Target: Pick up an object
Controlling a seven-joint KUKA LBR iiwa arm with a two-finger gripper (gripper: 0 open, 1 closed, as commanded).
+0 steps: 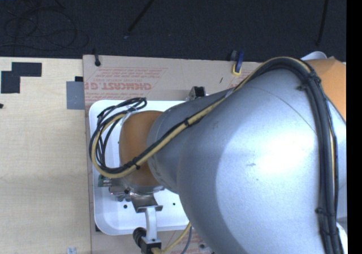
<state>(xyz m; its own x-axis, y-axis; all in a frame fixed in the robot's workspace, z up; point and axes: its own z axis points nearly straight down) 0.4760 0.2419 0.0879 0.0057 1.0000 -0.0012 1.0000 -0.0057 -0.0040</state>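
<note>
One white bin (108, 220) on brown cardboard (186, 77), dark floor (169, 9) behind; my grey arm (254, 162) covers most of it. My grip I cannot tell.

Grey arm (254, 162) outstretched, orange wrist (138, 134) downward.

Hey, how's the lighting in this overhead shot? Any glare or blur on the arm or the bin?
Camera view: a broad soft sheen of glare sits on the grey arm, which looms close to the lens and looks slightly soft. In the same view the white bin is bright, almost washed out, and the area beyond the bench is very dark.
</note>
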